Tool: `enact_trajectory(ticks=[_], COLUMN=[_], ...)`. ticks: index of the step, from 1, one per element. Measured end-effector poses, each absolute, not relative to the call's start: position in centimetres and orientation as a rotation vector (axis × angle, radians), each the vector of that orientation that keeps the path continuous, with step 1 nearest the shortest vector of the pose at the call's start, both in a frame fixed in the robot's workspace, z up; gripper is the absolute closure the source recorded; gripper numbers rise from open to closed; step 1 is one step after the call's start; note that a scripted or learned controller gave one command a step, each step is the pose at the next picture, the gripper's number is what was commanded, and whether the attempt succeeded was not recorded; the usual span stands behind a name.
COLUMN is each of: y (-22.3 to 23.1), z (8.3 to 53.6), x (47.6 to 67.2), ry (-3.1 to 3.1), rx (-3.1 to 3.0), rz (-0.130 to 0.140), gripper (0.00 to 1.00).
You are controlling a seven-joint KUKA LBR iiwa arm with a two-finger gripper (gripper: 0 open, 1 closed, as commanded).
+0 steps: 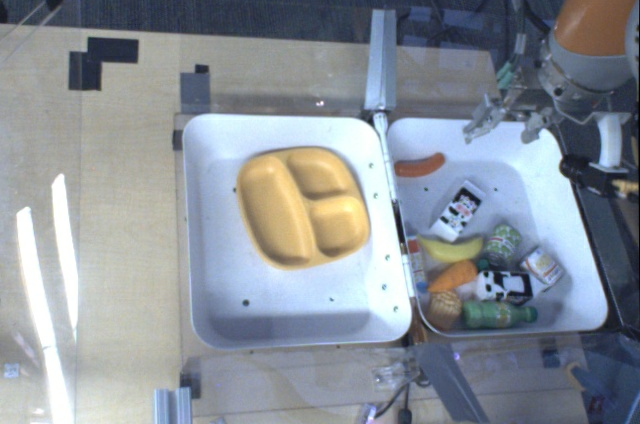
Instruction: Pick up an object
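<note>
We judge ourselves at the approach: our pincer (503, 117) hovers spread and unladen above the shallow white right bin (590, 252); next, descend onto an object.

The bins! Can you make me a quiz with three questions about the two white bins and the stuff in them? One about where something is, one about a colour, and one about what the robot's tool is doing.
1. Where is the yellow tray?
A. In the left bin
B. In the right bin
C. On the floor

2. What colour is the sausage lying at the back of the right bin?
A. Blue
B. Orange-red
C. White

3. What is the tool doing?
A. Carrying the banana
B. Carrying the tray
C. Carrying nothing, above the right bin's back edge

Answers:
1. A, since the tray sits in the middle of the left bin.
2. B, its skin looks orange-red against the white.
3. C, nothing is between its fingers, and the banana lies in the bin.
</note>
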State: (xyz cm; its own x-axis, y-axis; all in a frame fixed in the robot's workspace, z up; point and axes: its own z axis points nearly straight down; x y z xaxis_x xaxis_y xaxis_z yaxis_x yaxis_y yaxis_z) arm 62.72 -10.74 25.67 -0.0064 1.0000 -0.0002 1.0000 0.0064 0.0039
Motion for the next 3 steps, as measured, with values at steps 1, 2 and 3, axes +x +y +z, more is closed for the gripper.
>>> enact_trajectory(ticks=[1,2,3], y=[-11.7,-10.0,-9.8], z=[16.2,8.8,12.1], x=[59.8,62.2,63.7], ry=[2.309,2.332,2.022], rx=[2.126,2.092,2.399], rz=[0.004,0.01,0.006], gripper=[0.0,0.0,0.0])
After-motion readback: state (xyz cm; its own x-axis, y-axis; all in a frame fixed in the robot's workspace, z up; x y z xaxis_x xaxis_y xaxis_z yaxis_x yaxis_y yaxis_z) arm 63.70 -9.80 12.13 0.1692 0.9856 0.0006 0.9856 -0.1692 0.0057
